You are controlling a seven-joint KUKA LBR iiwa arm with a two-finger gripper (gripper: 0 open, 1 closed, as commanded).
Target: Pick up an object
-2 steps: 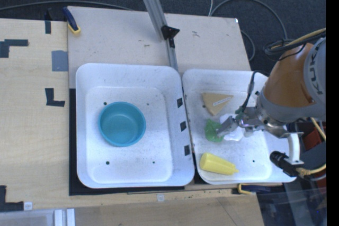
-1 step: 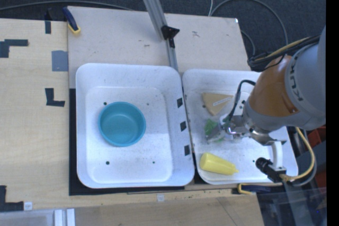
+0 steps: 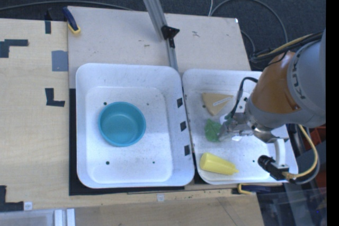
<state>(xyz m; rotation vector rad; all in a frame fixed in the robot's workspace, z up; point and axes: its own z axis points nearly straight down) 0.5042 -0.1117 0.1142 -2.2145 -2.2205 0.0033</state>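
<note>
While lying near the middle of the right bin (image 3: 193, 82), a small green object (image 3: 213, 130) is sitting just left of the gripper (image 3: 229, 129), whose tips are reaching its right edge; whether the claw is released or clenched cannot be told. Tan wedge-shaped piece (image 3: 215, 102): lying just above the green object. Yellow cone-like object (image 3: 216, 164): lying below it, near the bin's front wall. Grey arm with orange band (image 3: 270, 90): leaning in over the right side. Left bin (image 3: 85, 74): holding a blue bowl (image 3: 122, 124), upright.
</note>
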